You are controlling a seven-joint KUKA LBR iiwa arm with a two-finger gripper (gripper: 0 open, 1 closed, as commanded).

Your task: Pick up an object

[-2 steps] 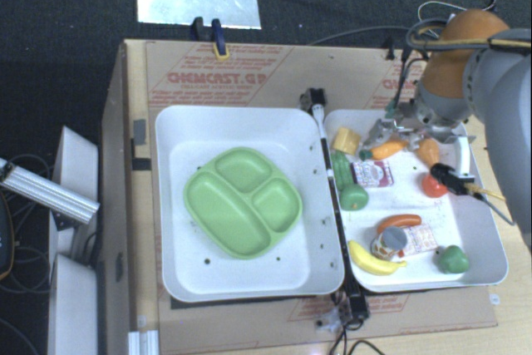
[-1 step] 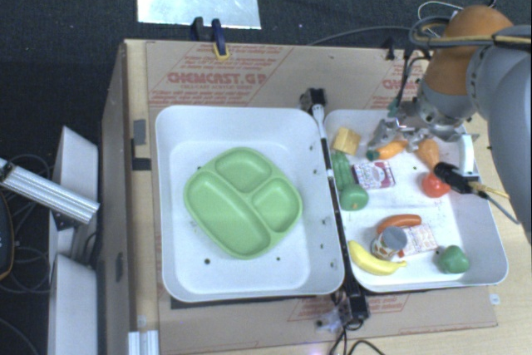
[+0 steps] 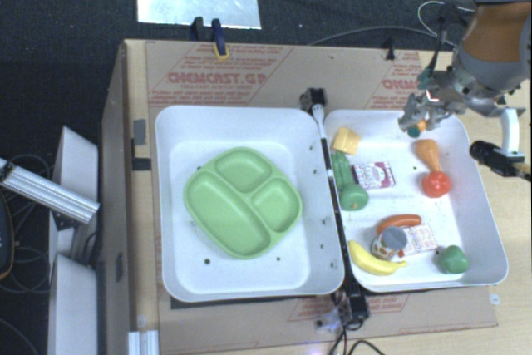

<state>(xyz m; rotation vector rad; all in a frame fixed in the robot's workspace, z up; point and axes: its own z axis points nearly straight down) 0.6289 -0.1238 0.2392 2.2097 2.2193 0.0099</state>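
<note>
The gripper (image 3: 416,124) is hanging over the far right corner of the right bin (image 3: 486,216), and whether its fingers are spread or pressed together cannot be told from this angle. Nothing is showing between them. Taking the gripper as the landmark, a toy drumstick (image 3: 427,150) is lying just below it, and a red tomato (image 3: 435,183) is sitting a little further toward the viewer. To the gripper's left a yellow cheese wedge (image 3: 345,140) is resting near the bin's inner wall, with a green cucumber (image 3: 349,187) and a small carton (image 3: 373,175) beyond it. Furthest from the gripper, a banana (image 3: 370,259), a sausage (image 3: 398,222) and a green pepper (image 3: 452,259) are lying along the near edge. A green divided plate (image 3: 241,201) is sitting in the left bin (image 3: 179,145).
</note>
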